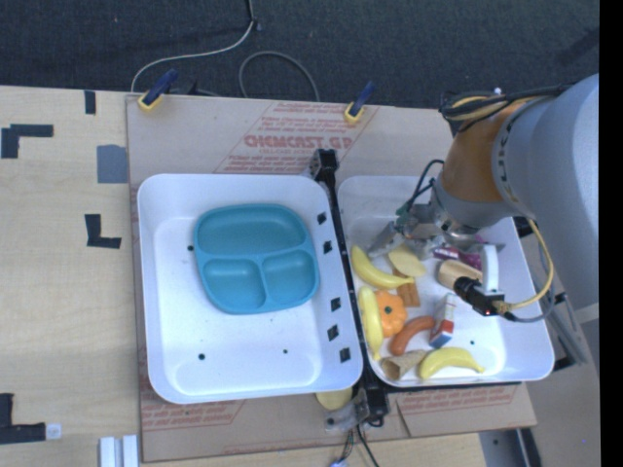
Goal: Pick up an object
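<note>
**Arm leaning over crowded toy-food bin**

Reaching in from the desk's right edge, the grey arm (pixel 545 163) with its orange band is leaning over the right bin (pixel 521 358), its hand (pixel 421 224) hanging low above that bin's far half. How wide the hand is standing, and whether anything is caught in it, cannot be told from this angle, since the wrist is covering it.

Toy food is lying heaped in the right bin. A yellow banana (pixel 375 270) is lying near the bin's left wall, with a second long yellow piece (pixel 370 321) just beneath it along the same wall. An orange fruit (pixel 390 312) is sitting beside that piece, touching a reddish sausage (pixel 414 333). Another banana (pixel 451 362) is lying at the bin's near edge, next to a tan piece (pixel 403 366). A pale wedge (pixel 405 262) is lying just below the hand.

Sitting in the left bin (pixel 161 358) is a teal divided plate (pixel 258 258), placed toward that bin's far side. Both bins are resting on a cardboard sheet (pixel 282 139), which two clamps (pixel 156 91) are pinning along the desk's far edge.
</note>
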Robot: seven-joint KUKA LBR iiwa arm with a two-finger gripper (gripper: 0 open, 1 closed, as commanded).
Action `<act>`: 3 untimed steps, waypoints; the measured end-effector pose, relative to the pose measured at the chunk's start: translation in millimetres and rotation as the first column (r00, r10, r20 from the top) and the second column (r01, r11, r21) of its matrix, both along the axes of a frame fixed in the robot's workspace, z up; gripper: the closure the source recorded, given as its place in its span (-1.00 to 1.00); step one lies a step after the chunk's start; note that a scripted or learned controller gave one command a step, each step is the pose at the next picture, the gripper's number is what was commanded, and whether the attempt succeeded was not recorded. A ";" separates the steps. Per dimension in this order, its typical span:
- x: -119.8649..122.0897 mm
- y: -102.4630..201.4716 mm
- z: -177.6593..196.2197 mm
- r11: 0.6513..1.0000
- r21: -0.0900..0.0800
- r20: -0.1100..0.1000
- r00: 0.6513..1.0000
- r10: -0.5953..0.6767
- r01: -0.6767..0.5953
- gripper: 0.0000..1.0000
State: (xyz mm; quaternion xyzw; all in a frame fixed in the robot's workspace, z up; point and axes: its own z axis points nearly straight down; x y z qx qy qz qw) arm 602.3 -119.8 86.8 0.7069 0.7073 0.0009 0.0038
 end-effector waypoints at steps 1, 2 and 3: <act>0.0 0.0 0.4 1.000 0.001 0.001 1.000 0.000 0.000 -1.00; -4.8 4.7 0.7 1.000 -0.003 0.003 1.000 -0.001 0.001 -1.00; -4.7 5.2 10.6 1.000 -0.001 0.002 1.000 -0.001 0.001 1.00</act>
